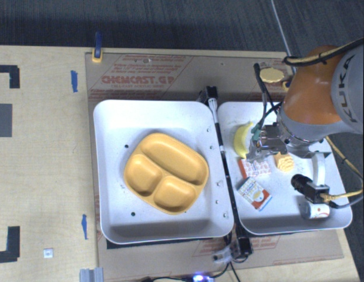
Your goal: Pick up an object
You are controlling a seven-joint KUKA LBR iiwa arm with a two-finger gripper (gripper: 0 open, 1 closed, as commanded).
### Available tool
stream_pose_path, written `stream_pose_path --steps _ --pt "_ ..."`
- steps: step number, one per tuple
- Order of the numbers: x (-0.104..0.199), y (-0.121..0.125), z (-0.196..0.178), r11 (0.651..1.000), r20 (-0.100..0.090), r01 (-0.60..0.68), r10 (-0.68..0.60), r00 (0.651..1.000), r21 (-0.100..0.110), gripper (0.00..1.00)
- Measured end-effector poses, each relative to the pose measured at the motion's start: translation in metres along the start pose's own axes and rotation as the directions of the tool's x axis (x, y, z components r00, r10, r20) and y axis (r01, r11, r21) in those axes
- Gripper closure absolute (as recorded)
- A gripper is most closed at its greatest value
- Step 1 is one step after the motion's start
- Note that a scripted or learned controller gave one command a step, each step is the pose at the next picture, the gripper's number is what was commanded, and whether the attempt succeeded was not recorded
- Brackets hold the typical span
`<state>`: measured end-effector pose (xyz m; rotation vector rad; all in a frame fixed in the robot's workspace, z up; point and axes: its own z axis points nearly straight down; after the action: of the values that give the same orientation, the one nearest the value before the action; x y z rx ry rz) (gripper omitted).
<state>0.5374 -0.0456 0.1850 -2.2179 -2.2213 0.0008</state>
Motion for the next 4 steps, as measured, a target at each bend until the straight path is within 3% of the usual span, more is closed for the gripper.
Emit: stream_pose_path --steps 1,2,3,4 --pt "0.0 0.0 0.0 1.0 0.0 -0.001 0.001 1.0 0.0 0.0" --pt "-0.043 -0.044 0.09 1.0 0.002 -0.002 0.002 1.0 -0.009 0.0" --pt "-0.042 -0.042 0.079 1.0 0.003 -0.002 0.002 1.0 -0.016 1.0" --pt "-0.042 -0.042 0.079 1.0 0.003 -0.002 0.002 1.0 -0.016 0.0"
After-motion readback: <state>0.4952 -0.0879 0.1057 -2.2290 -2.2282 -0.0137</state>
